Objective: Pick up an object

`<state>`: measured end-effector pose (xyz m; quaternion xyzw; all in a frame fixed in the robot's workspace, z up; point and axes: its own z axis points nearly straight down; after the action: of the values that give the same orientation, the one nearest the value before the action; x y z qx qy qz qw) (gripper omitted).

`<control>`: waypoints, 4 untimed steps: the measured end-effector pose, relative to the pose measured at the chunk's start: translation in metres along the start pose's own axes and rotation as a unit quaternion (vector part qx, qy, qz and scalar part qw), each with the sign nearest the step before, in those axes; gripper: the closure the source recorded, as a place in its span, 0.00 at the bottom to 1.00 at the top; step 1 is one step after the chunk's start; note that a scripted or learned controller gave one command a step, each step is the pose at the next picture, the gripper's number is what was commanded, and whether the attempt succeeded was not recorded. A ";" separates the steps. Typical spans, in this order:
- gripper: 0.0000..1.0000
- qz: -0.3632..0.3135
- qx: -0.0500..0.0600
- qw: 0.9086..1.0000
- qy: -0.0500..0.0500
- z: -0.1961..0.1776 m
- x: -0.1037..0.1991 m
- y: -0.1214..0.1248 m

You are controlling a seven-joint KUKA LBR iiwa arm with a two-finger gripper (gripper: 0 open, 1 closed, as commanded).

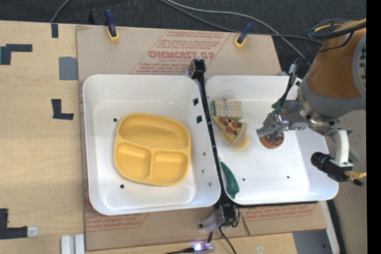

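Desk [36, 128] surface on the far left carries two white bins side by side. My left bin [95, 92] holds a yellow divided plate [153, 149], lying flat and well apart from me. Past the divider, my right bin [297, 184] has a small patterned block [228, 108] touching the top of a toy pizza slice [232, 129], and a green piece [230, 181] lies against the divider nearer the front. Further right, my end effector [272, 131] hangs low over a small round brown object [272, 140], which sits on the bin floor just beside the pizza slice. I judge this brown object my target. Whether my end effector is spread or pressed together, I cannot tell; it hides most of the object. My worry: if I am off centre, closing could nudge the round thing sideways and let it roll away, or I could rise with nothing.
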<state>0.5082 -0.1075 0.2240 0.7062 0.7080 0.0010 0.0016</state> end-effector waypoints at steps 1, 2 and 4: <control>1.00 0.000 0.001 1.000 0.000 -0.046 0.004 0.008; 1.00 -0.001 0.003 1.000 0.000 -0.026 0.049 0.031; 1.00 -0.001 0.002 1.000 0.000 -0.007 0.135 0.095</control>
<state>0.6027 0.0273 0.2314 0.7055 0.7087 -0.0006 0.0000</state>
